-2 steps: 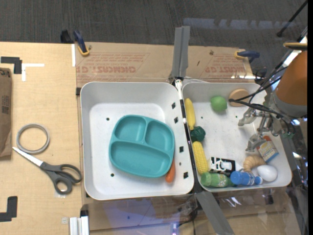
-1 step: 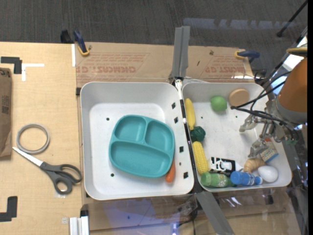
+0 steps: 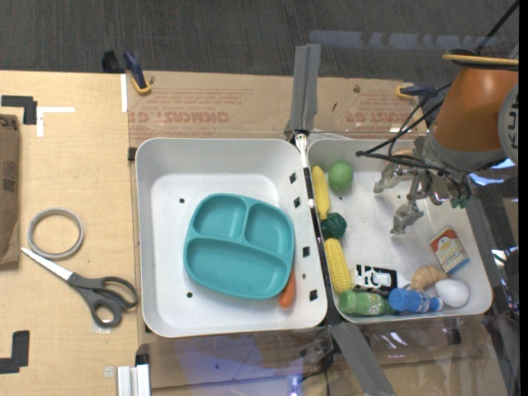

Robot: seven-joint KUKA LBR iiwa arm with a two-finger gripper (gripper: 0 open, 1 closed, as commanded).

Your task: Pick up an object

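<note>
The teal divided plate looks like smooth, matt plastic. It lies in the left white bin, which looks like shiny plastic. At 9 o'clock the silver scissors with grey handles have bright metal blades, and the grey tape roll beside them looks smooth. The pale bench top looks like wood. The brown sheet at 12 o'clock is matt cardboard. The white egg shape at 4 o'clock may be glossy plastic.

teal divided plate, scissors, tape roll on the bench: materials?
Teal divided plate: likely moulded plastic, smooth, soft sheen, rounded compartment ridges. Scissors: bright metal blades, grey handles that look plastic. Tape roll: pale, glossy ring, probably clear tape on a core; hard to confirm.
</note>
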